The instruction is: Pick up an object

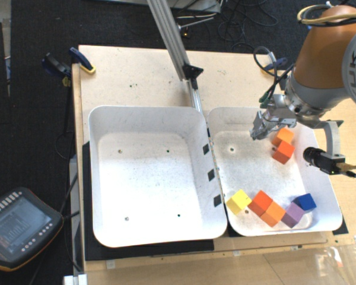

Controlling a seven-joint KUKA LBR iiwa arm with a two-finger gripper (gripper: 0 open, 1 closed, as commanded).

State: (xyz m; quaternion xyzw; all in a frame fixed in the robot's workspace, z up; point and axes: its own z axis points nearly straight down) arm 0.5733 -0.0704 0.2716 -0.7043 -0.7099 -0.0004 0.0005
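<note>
In the right bin (237,136) my gripper (261,129) hangs low over the far part of the floor. Just to its right lie an orange block (284,136) and a red-orange block (283,152), touching each other. The gripper sits beside the orange block, not around it. Along the bin's near edge a row of blocks runs left to right: yellow (238,200), red-orange (261,201), orange (273,213), purple (292,214) and blue (305,202).
The left bin (107,119) stands beside the right one, their rims meeting in the middle. A slanted metal pole (169,31) reaches down to the bins' far junction. A teach pendant (18,225) lies at the lower left, off the bench.
</note>
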